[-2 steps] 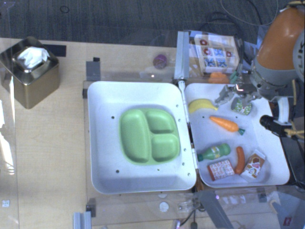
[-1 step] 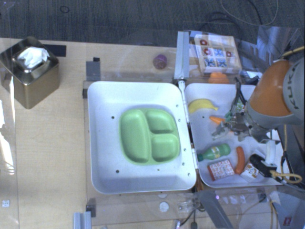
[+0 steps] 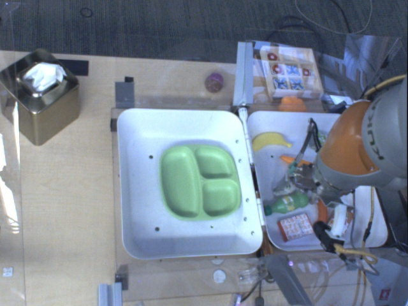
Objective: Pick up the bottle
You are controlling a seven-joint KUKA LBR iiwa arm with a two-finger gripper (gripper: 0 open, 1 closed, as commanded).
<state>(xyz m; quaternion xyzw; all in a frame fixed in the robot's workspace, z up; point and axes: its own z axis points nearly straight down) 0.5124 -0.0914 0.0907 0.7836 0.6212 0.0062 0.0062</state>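
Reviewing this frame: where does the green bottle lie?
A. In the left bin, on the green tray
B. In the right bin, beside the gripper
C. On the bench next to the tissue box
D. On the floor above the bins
B: the green bottle lies on its side in the right bin, just below the gripper, while the green divided tray sits by itself in the left bin.

Two white bins sit side by side on the surface (image 3: 70, 190). The left bin (image 3: 137, 234) holds a green divided tray (image 3: 199, 181). In the right bin (image 3: 377, 232), a green bottle (image 3: 286, 204) lies on its side, a banana (image 3: 270, 141) at its 12 o'clock and a small red box (image 3: 296, 226) at its 5 o'clock. The pincer (image 3: 294, 182) hangs just above the bottle. A brass tissue box (image 3: 39, 96) stands at 10 o'clock.
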